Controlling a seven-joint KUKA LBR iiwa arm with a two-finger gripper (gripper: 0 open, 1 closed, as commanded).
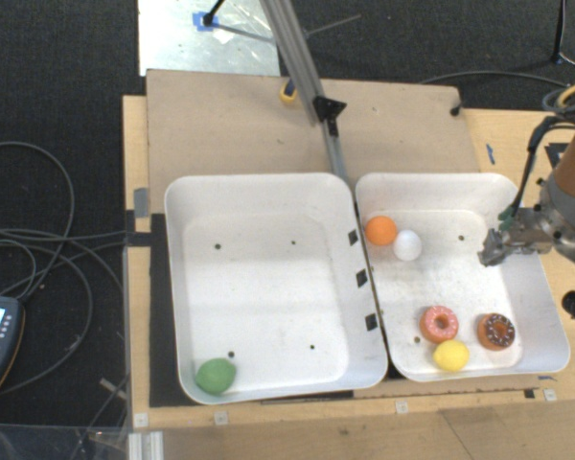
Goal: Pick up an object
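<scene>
Donut (439, 323) is lying in the right bin (460, 199) (near a lemon (450, 356)); the claw (492, 253) is hovering apart, grip state unclear.

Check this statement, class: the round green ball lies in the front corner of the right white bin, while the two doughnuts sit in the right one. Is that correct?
One detail is wrong. The camera view shows the round green ball in the front corner of the left white bin, not the right. The pink-iced doughnut and chocolate-iced doughnut do sit in the right white bin.
</scene>
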